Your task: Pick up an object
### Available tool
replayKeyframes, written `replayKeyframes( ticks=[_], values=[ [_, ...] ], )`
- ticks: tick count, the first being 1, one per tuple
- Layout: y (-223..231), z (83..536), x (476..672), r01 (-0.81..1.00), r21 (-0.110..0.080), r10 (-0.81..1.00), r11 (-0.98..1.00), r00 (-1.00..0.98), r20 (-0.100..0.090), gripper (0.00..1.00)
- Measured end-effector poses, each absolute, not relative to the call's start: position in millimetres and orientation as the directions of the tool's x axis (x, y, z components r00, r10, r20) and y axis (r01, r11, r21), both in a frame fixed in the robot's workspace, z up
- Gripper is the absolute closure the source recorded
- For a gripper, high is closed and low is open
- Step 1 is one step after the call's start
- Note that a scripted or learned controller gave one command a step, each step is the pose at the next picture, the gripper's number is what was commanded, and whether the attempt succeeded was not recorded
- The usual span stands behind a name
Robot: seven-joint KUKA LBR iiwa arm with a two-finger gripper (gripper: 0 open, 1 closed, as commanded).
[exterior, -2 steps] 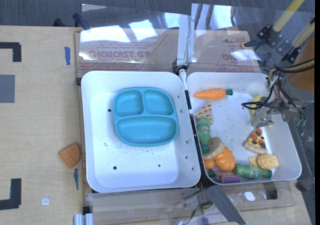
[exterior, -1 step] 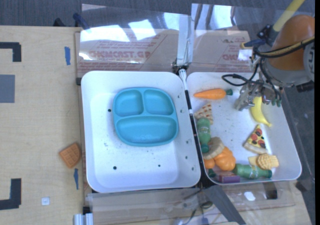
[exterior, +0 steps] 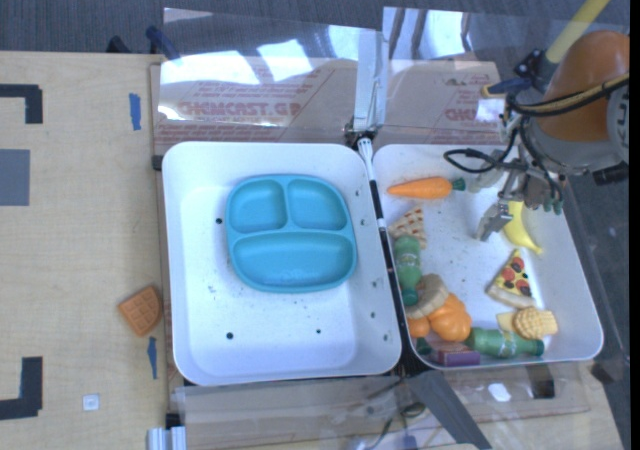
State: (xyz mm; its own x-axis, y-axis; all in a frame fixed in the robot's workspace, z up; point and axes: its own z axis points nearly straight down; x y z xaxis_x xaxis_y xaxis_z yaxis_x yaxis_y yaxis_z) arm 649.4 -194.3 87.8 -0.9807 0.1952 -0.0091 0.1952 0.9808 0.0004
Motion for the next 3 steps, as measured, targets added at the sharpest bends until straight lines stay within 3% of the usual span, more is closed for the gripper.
replayKeyframes(
  ticks=[1, 2, 3],
  values=[
    [-193.9, 103.5, 653.8, 0.193, -0.001, 0.193, 0.981, -0.981, -0.027, 1.00],
    [-193.6, 102.3, 653.4, 0.193, -0.001, 0.193, 0.981, -0.981, -0.025, 0.00],
    [-224.4, 87.9, 632.5, 0.176, -0.001, 0.176, 0.984, -0.984, -0.007, 0.00]
  ],
)
